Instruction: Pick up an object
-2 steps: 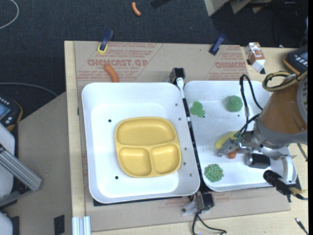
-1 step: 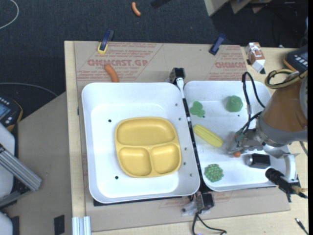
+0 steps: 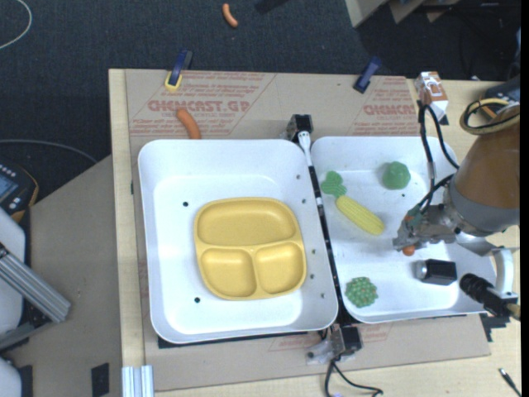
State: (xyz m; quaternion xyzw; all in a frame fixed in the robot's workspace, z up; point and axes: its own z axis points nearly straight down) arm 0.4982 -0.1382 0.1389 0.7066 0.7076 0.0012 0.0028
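Corn (image 3: 359, 214) was seen just left of the end effector (image 3: 411, 240), whose grip could not be judged.

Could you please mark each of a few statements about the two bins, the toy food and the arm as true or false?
1. The yellow divided plate lies in the left bin. True.
2. The corn cob lies on that plate. False: it lies in the right bin, beside the divider.
3. The round green ball sits in the right bin's far part. True.
4. The broccoli piece is on the bare bench outside the bins. False: it lies in the right bin's near part.
5. The gripper hangs over the right bin. True.
6. The orange sausage lies in the left bin. False: it lies on the cardboard behind it.
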